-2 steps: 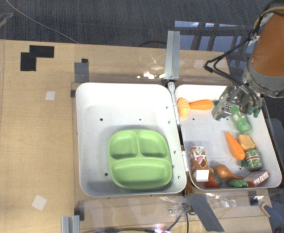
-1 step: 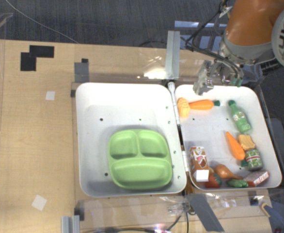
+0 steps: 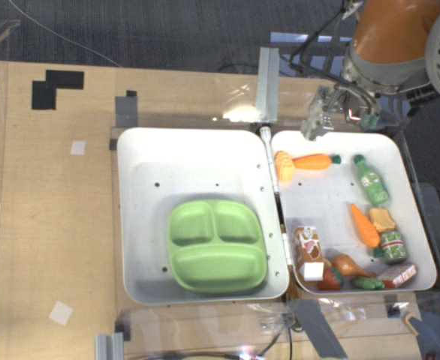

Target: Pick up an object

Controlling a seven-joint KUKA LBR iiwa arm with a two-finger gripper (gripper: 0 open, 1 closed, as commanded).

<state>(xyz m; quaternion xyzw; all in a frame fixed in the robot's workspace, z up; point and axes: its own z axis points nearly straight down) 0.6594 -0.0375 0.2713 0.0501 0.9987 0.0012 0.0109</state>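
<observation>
Wooden bench w/ two white bins: toy food crowds right bin [image 3: 408, 172], carrot [image 3: 312, 162] nearest gripper [image 3: 339, 115], which hangs over far rim, fingers apart & empty, prob lining up a grab

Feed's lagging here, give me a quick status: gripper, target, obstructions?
Gripper above right bin's back rim, holding nothing visible. Nearest item: carrot by the corn. Nothing blocking them.

Wooden bench [image 3: 47, 223], two white bins [image 3: 141, 201] side by side on it
</observation>
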